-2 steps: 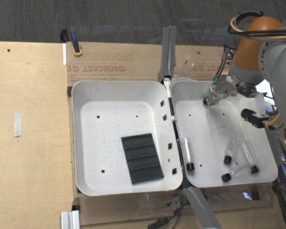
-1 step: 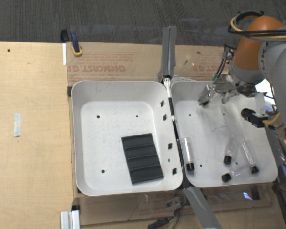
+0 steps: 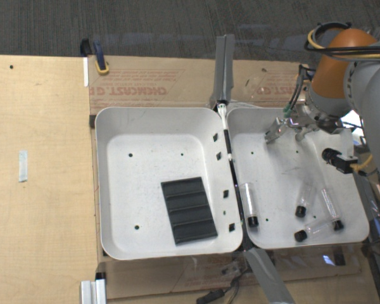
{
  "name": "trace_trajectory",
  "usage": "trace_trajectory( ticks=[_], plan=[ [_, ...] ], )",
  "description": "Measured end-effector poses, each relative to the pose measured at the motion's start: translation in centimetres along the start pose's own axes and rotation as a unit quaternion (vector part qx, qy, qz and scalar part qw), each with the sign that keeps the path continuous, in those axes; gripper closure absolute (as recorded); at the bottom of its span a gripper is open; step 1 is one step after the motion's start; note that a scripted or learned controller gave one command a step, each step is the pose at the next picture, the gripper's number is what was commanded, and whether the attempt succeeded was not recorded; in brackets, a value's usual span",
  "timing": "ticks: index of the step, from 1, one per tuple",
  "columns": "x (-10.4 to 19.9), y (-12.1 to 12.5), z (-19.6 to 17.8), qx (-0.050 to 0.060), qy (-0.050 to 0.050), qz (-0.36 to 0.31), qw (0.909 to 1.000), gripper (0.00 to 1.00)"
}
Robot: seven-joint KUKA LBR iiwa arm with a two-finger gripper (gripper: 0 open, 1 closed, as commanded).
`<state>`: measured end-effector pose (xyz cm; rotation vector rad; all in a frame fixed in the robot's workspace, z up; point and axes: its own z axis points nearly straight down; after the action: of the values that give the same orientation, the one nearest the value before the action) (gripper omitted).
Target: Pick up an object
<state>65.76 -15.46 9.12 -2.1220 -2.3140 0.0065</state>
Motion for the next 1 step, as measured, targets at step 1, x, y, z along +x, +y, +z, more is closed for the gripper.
trace_trajectory(
  ticks=[1],
  plan=[
    [0.04,-0.15,-0.75,0.004,0.0,-0.001,1.0,1.0]
  ],
)
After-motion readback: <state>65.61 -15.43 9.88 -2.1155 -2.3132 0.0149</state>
